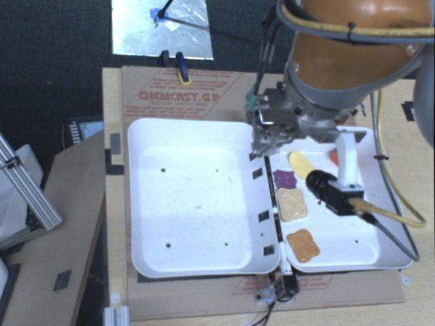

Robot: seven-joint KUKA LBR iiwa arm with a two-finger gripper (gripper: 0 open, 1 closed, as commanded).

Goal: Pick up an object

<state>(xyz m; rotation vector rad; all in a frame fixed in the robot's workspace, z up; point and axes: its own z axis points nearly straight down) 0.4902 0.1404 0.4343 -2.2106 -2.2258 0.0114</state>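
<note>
The right bin [367, 250] holds several small objects: a yellow piece [300, 162], a purple piece [284, 179], a tan toast-like slab [292, 204], an orange-brown piece [303, 244] and a red bit [334, 156] partly hidden behind the arm. The arm's orange wrist band hangs large over the back of the right bin. My gripper [266, 141] sits low at the back left corner of that bin, by the divider between the two bins, a little behind the purple and yellow pieces.
The left bin [197, 202] lies beside the right one on a cardboard sheet [180, 95]. A black cylinder with a yellow cable [333, 190] hangs over the right bin. A metal plate [162, 19] lies behind the bins, an aluminium rail [24, 189] at the left.
</note>
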